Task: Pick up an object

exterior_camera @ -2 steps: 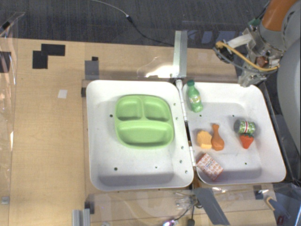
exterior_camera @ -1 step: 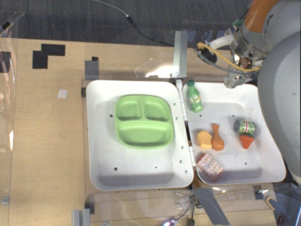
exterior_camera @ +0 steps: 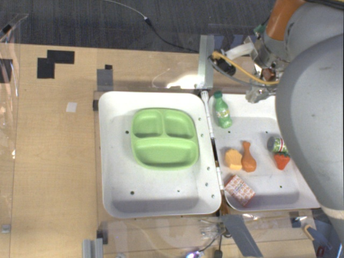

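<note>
Hovering at the right white bin's (exterior_camera: 269,198) far edge, the tool (exterior_camera: 257,94), grip unclear, sits near the green plastic bottle (exterior_camera: 221,110).

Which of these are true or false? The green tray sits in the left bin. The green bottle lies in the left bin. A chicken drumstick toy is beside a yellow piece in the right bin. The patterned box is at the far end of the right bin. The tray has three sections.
1. The green divided tray sits in the left bin. True.
2. The green bottle lies in the left bin. False: it lies in the right bin, near its far left corner.
3. A toy drumstick is beside a yellow piece in the right bin. True.
4. The patterned box is at the far end of the right bin. False: it sits at the near edge.
5. The tray has three sections. True.
</note>
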`<act>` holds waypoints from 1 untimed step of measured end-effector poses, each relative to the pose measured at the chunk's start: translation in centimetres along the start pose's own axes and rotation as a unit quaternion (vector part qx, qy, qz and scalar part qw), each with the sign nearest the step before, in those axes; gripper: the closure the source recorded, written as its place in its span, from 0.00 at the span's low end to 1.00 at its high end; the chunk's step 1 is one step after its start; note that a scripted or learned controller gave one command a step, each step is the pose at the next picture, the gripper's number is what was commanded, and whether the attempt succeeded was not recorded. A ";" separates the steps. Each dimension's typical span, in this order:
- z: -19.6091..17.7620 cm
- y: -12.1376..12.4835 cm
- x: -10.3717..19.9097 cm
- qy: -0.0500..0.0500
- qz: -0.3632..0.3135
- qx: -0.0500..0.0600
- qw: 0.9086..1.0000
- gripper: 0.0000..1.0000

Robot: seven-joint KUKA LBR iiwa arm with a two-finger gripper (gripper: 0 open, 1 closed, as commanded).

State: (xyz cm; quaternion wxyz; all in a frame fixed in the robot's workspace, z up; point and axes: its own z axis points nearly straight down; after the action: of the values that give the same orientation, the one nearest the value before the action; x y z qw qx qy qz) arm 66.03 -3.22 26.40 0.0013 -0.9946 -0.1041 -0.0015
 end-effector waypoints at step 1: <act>5.2 -0.5 0.0 -0.001 0.003 0.000 1.000 1.00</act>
State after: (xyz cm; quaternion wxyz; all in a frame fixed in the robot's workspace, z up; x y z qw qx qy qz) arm 65.96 -2.72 21.21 0.0009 -0.9949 -0.1007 -0.0006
